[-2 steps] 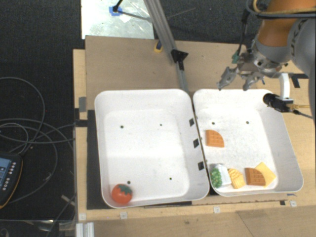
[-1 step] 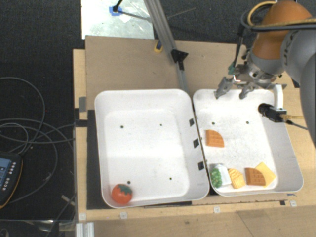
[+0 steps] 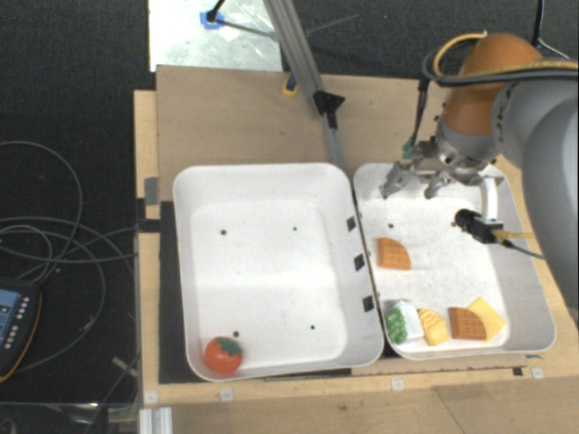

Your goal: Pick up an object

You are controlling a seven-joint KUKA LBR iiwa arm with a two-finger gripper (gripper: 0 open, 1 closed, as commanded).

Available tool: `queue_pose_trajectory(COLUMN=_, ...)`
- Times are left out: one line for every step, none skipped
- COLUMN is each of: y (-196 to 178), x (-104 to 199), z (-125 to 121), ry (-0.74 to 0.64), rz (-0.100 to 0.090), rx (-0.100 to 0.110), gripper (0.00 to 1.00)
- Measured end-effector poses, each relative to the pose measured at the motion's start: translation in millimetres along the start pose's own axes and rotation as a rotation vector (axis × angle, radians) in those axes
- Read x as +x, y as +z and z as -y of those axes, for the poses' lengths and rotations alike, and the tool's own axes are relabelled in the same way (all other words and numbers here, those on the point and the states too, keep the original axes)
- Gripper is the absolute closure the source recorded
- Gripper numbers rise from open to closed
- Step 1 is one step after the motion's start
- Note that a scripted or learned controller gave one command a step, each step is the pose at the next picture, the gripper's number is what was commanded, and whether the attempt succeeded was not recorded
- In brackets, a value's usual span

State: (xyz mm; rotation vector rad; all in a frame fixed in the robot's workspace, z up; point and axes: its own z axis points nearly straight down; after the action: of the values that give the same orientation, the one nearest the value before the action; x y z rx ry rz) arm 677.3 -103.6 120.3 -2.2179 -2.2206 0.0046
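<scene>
Left bin point(image 3: 194, 242): 1 tomato point(image 3: 223, 354) at 7 o'clock, by the near rim; remaining floor open. Right bin point(image 3: 534, 324): 4 items along the near edge, 1 orange wedge point(image 3: 393, 254) mid-left. Tool point(image 3: 413, 181) at 12 o'clock, fingers spread, gripping nothing.

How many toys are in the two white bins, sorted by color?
Red: 1, the tomato in the left bin.
Orange: 2, the wedge and the waffle in the right bin.
Yellow: 2, the corn piece and the cheese slice.
Green and white: 1, the packet.
Total: 6
</scene>
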Motion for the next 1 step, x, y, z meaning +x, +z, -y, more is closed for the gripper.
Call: queue_pose_trajectory(y=-16.1, x=-0.3, z=-2.7, ry=-0.001, rz=0.001, rx=-0.01, gripper=1.0)
